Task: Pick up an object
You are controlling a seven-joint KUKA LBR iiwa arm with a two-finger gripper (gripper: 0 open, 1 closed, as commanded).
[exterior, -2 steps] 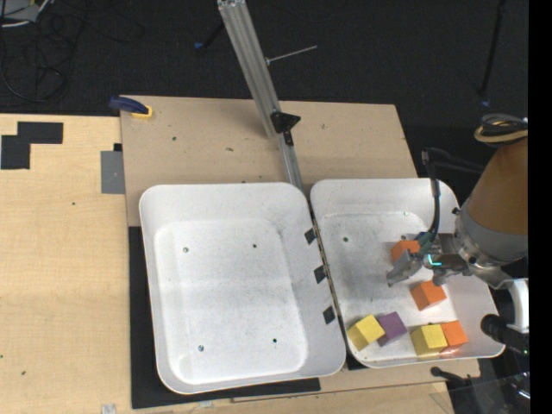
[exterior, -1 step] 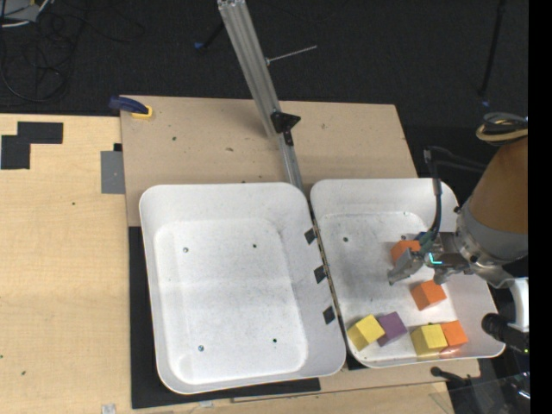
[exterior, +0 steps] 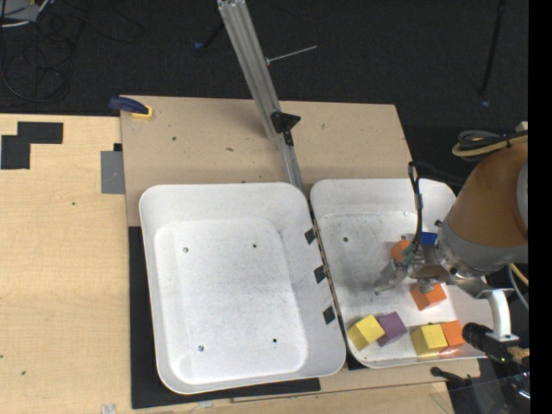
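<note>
Arm [exterior: 487,210] in from the right, grey body w/ orange band, wrist down over the right bin [exterior: 366,210]. Pincer [exterior: 398,276] low inside that bin, approx. mid-floor; thin fingers angle down-left toward the bin floor. Finger state: cannot tell, tips too small and partly masked by the wrist. Nothing visibly between them.

Objs rel. to pincer:
- Small orange block [exterior: 400,250] just above the pincer, close to the wrist; contact unclear.
- Blue piece [exterior: 428,239] up-right of pincer, tucked against the wrist housing; may be part of the tool, can't say.
- Orange-red block [exterior: 428,296] just right and slightly below the pincer, partly under the wrist.
- Yellow block [exterior: 366,330] below-left of pincer, near the bin's front edge.
- Purple block [exterior: 392,326] directly below pincer, touching or just beside the yellow one.
- Second yellow block [exterior: 428,339] below-right, w/ an orange block [exterior: 453,333] just beside it on its right.

All blocks lie on the bin floor; none lifted.

Left bin [exterior: 172,210] well to the left of pincer, sharing a clipped divider edge w/ the right bin. Both bins sit on the wood tabletop [exterior: 207,141]. Slanted metal rail [exterior: 254,67] runs from the top of the view down to the bins' junction, well above-left of pincer.
</note>
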